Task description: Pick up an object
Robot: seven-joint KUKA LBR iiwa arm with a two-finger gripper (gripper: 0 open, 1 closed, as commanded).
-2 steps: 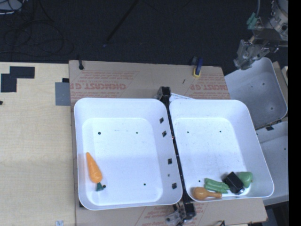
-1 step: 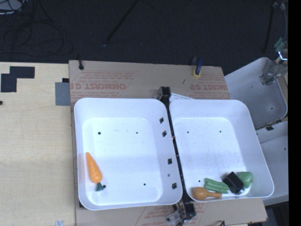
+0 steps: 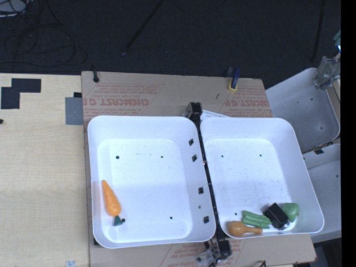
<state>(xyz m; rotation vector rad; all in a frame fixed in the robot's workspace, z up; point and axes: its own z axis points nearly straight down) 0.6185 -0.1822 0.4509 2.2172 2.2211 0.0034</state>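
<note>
An orange toy carrot (image 3: 110, 199) with a small dark green top lies near the front left corner of the left bin (image 3: 139, 128). In the front right corner of the right bin (image 3: 250, 128) several small things are bunched together. A green pod (image 3: 255, 219) lies beside a black block (image 3: 276, 216). Behind the block is a light green piece (image 3: 291, 209). An orange-tan pear-shaped toy (image 3: 242, 228) rests against the front wall.
Both bins stand on a cardboard sheet (image 3: 167, 96) and meet at a black-clipped seam (image 3: 201, 171). A blue and yellow clamp (image 3: 234, 78) sits at the sheet's back edge. A grey metal plate (image 3: 303, 102) lies to the right, and a wooden bench top (image 3: 39, 177) to the left.
</note>
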